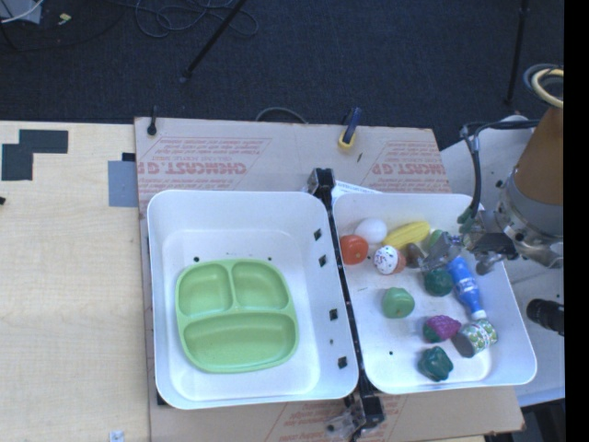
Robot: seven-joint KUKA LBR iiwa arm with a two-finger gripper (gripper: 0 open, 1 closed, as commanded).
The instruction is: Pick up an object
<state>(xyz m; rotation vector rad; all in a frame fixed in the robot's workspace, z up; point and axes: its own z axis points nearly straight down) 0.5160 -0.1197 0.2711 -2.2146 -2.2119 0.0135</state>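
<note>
I have the end effector (440, 250) down in the right bin (515, 362), among the toys near the blue bottle (466, 284), but I cannot tell how wide it stands or whether it has hold of anything, so I judge the pick not yet done and the lift still ahead. The blue bottle lies flat near the bin's right side, its long axis running from upper left to lower right, white cap toward the near right corner.

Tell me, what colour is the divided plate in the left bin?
Light green: the divided plate has three compartments, seen clearly in the camera view.
</note>
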